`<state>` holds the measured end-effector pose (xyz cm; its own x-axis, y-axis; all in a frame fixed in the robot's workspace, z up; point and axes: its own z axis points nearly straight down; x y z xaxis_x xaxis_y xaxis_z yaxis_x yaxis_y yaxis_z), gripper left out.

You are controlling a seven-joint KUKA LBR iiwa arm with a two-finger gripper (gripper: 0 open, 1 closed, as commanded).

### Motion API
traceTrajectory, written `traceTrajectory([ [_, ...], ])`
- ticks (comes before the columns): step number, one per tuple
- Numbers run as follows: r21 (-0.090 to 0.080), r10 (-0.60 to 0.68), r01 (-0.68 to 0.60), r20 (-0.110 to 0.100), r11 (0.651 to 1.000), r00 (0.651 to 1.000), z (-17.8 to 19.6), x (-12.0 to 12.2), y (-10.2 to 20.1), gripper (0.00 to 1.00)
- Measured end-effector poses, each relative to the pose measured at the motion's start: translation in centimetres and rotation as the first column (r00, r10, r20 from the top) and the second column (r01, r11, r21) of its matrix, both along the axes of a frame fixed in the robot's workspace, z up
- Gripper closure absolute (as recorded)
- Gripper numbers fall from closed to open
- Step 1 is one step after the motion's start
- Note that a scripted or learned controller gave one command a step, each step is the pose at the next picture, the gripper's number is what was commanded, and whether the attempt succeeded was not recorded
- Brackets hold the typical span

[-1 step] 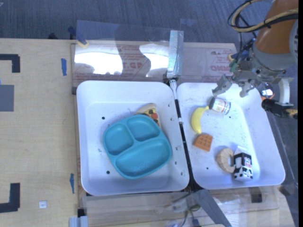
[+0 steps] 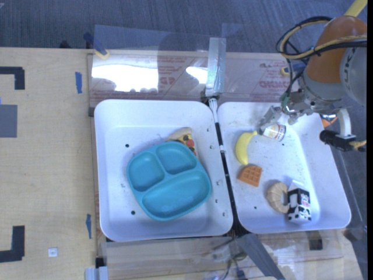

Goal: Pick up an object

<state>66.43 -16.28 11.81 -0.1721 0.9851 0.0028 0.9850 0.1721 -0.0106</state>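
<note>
My gripper [image 2: 270,121] hangs over the back of the right bin [image 2: 326,174], reached in from the right. Directly under its tip, touching or nearly so, lies a small white bottle with a brownish end [image 2: 274,132]. A yellow banana [image 2: 243,147] lies just left of the bottle. An orange waffle square [image 2: 251,175] sits near the bin's middle. Toward the front are a tan croissant-like piece [image 2: 276,195] and a black-and-white toy [image 2: 299,206] leaning against it.
The left bin [image 2: 111,156] holds a blue divided plate [image 2: 169,179], with a pizza-slice toy [image 2: 184,137] partly tucked behind its far edge. A clear plastic wall [image 2: 175,74] stands behind both bins. The grey arm with its orange band [image 2: 335,45] and cables fills the upper right.
</note>
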Motion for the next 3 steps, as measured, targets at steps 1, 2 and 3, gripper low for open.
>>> traceTrajectory([
  [1, -0.002, 0.041, -0.041, 0.015, 0.999, 0.999, -3.1, 0.0, 0.8, 0.0],
  [2, -0.002, 0.042, -0.042, 0.021, 0.999, 0.999, -2.1, 0.3, 0.8, 1.0],
  [3, 0.0, 0.146, -0.146, 0.019, 0.989, 0.989, 7.0, -2.7, 9.8, 1.0],
])
